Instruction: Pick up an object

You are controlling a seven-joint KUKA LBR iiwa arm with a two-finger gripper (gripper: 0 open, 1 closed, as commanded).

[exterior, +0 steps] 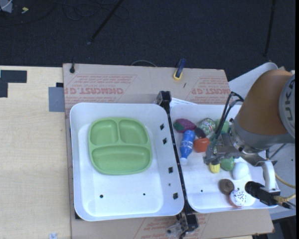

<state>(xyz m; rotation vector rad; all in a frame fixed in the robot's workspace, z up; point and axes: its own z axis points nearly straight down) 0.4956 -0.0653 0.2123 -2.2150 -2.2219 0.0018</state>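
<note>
Gripper (217,156) low in the right bin (199,200), finger state indiscernible; yellow piece (215,168) touching at its 6 o'clock; orange-red object (202,144) near at 10 o'clock; blue-and-white bottle (187,144) beyond, long axis 12-to-6.

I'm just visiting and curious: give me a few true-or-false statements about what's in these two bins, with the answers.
1. The green divided plate lies in the left bin. True.
2. The blue bottle lies in the left bin. False: it lies in the right bin, near the divider.
3. The gripper is over the right bin. True.
4. The plate's compartments hold toys. False: nothing lies in them.
5. The arm's band is blue. False: it is orange.
</note>
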